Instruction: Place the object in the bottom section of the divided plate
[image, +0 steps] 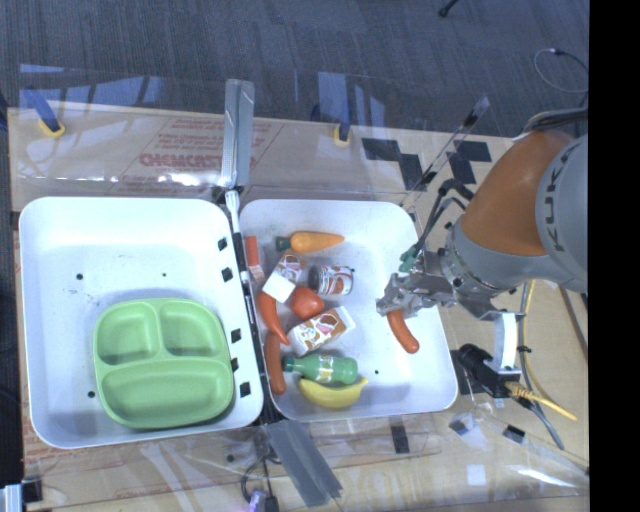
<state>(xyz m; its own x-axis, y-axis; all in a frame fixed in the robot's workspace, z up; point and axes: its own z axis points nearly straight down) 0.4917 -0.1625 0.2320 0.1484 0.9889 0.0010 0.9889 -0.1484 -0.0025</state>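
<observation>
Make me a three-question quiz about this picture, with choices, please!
1. Where is the green plate? A) left bin B) right bin C) on the floor
2. What colour is the banana? A) blue B) yellow C) pink
3. What lies in the plate's sections? A) a carrot B) a bottle C) nothing

Answers: 1 A, it sits in the left bin. 2 B, it is yellow, at the right bin's near edge. 3 C, all three sections show bare green; the gripper is over the right bin by the sausage.
</observation>
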